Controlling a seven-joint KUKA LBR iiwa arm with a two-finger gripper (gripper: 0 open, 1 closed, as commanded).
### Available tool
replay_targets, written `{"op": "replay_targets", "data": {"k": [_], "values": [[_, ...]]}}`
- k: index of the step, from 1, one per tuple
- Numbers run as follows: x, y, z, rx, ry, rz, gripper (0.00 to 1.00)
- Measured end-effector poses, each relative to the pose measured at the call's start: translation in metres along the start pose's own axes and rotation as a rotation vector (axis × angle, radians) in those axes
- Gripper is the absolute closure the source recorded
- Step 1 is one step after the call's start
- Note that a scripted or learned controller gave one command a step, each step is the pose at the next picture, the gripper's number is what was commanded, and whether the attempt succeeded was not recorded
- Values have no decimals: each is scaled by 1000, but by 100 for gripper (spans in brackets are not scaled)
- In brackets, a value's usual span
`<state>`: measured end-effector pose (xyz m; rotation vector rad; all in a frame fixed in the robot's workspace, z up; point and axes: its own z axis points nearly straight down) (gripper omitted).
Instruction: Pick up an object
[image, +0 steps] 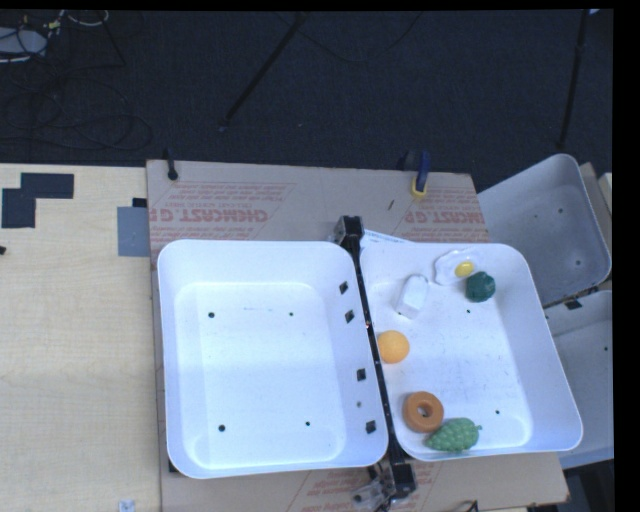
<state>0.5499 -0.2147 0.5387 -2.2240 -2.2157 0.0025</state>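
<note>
The right bin (520, 400) holds several small objects. An orange ball (393, 347) lies near its left wall. A brown ring-shaped doughnut (424, 410) sits toward the front, touching a green bunch of grapes (453, 435). A dark green round object (480, 286) rests at the back right, beside a fried egg with a yellow yolk (458, 267). A small white object (411, 295) lies at the back middle.
The left bin (260, 360) stands beside the right one, joined along a black clipped seam (365, 330). Both sit on a cardboard sheet (300, 200). A grey metal panel (545, 225) stands at the back right. A wooden bench surface (70, 350) extends left.
</note>
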Motion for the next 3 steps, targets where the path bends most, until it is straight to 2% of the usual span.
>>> {"op": "replay_targets", "data": {"k": [1,2,3], "values": [[0,-77,0,-1,0,0,0],[3,-39,204,15,6,-5,0],[1,14,219,-1,-1,-6,0]]}}
